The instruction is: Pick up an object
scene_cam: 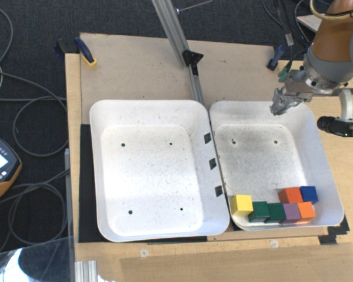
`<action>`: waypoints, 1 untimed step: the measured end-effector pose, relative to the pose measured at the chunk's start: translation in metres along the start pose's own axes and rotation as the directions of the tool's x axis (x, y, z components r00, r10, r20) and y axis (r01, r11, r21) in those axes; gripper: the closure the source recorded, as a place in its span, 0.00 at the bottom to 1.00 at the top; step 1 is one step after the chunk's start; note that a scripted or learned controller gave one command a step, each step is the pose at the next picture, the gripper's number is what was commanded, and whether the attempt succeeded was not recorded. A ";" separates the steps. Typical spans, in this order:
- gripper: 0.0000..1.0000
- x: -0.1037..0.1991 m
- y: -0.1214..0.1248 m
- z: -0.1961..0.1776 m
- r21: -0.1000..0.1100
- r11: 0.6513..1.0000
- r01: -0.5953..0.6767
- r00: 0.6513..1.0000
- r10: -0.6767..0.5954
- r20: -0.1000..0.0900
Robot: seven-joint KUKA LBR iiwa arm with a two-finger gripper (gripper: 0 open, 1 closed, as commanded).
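Note:
Several small blocks lie along the front edge of the right bin (317, 157): a yellow block (242, 204), a green block (259, 211), another green block (276, 211), a purple block (291, 212), an orange block (305, 210), a red-orange block (292, 195) and a blue block (308, 194). My gripper (280, 107) hangs over the far rim of the right bin, well away from the blocks. Nothing shows between its tips.
The left bin (100, 157) sits beside the right one, joined by black clips (212, 163). A slanted metal rail (175, 37) crosses the back of the bench. Blue clamps (86, 51) hold the board's far corners. Cables lie on the floor at the left.

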State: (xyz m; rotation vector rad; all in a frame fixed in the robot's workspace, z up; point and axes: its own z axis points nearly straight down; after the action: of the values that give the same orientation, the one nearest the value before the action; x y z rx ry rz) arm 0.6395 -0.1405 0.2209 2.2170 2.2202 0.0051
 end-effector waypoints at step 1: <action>1.00 0.056 -0.012 -0.011 0.006 1.000 0.004 1.000 -0.004 -0.004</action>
State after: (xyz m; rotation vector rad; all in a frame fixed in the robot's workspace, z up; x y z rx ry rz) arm 0.6275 -0.0845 0.2321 2.2170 2.2298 0.0027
